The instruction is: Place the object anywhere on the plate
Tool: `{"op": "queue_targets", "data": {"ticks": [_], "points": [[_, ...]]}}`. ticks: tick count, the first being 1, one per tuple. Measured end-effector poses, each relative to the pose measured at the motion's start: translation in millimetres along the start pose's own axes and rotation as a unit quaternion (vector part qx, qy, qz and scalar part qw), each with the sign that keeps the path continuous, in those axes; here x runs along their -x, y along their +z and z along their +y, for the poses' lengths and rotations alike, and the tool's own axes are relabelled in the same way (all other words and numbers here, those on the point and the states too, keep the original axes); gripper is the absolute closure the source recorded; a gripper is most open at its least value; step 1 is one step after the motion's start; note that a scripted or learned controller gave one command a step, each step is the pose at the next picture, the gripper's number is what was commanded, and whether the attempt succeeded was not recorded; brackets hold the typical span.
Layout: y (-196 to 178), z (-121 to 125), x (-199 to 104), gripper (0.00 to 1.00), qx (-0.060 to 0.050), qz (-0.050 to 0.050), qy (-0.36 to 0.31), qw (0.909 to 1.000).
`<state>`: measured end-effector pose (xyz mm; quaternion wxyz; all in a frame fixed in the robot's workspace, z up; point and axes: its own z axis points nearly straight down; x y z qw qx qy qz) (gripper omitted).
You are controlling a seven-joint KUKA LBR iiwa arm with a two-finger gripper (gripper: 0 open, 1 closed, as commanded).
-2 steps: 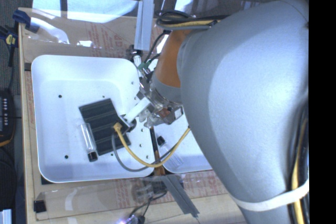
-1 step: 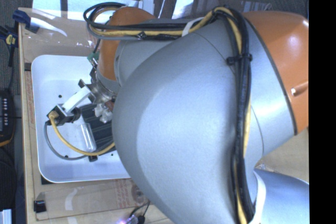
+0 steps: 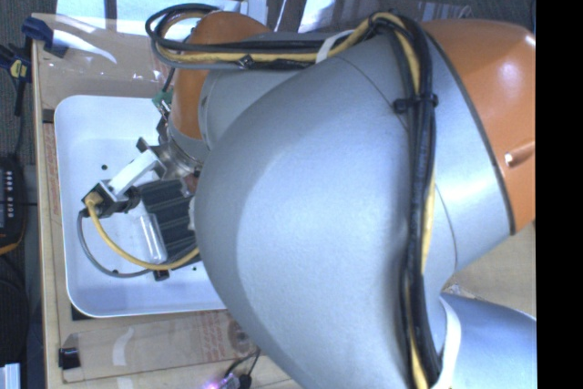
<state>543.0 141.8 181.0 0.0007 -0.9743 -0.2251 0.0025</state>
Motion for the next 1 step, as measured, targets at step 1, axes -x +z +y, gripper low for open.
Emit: {"op": "queue_targets", "data": {"ticks": [1], "points": [[34.5,59.0,-22.6,0.00,-0.001,-0.001,-0.047,0.9989]]}}
